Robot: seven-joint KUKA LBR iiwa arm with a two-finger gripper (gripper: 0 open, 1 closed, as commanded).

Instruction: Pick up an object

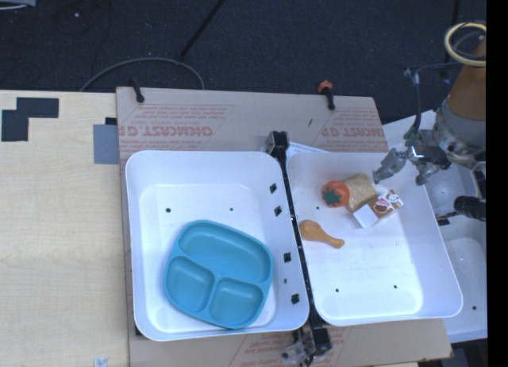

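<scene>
Toys left of fingers

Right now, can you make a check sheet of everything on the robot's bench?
Surface: two white bins side by side on cardboard; left bin, right bin.
Job's things: in the right bin, an orange-red toy, a tan block touching it, a small white box and a yellow-orange drumstick-shaped toy lying apart.
Clutter: a blue divided plate in the left bin.
Grippers: the gripper hangs over the right bin's far right rim, holding nothing.
Cables: dark cables on the floor behind.
Surroundings: dark carpet, a light wooden table at left.
</scene>
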